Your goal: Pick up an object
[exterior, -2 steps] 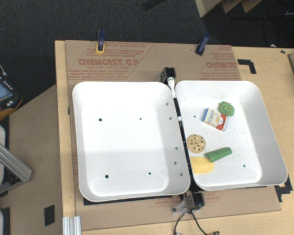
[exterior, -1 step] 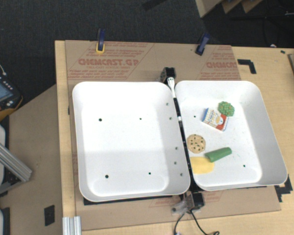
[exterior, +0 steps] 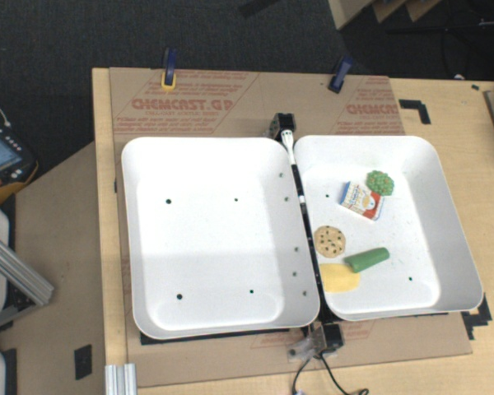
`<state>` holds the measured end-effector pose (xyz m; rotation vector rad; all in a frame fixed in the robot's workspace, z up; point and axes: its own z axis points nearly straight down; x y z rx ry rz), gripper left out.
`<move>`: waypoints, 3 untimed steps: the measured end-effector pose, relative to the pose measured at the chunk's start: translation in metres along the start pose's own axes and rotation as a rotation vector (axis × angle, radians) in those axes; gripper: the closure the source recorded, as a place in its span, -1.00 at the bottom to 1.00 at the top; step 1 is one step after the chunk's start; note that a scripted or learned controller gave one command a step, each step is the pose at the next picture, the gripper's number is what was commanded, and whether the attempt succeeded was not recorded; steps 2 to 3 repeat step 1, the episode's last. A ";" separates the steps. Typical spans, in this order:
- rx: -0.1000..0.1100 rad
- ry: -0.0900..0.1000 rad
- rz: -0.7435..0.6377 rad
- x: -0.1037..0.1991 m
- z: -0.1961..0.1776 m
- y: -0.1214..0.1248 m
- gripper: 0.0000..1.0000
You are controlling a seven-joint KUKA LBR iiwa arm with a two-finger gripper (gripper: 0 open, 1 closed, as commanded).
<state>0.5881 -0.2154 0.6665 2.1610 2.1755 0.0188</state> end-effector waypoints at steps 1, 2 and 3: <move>-0.006 -0.004 -0.001 0.000 -0.011 0.001 1.00; -0.006 -0.004 -0.001 0.000 -0.011 0.001 1.00; -0.006 -0.004 -0.001 0.000 -0.011 0.001 1.00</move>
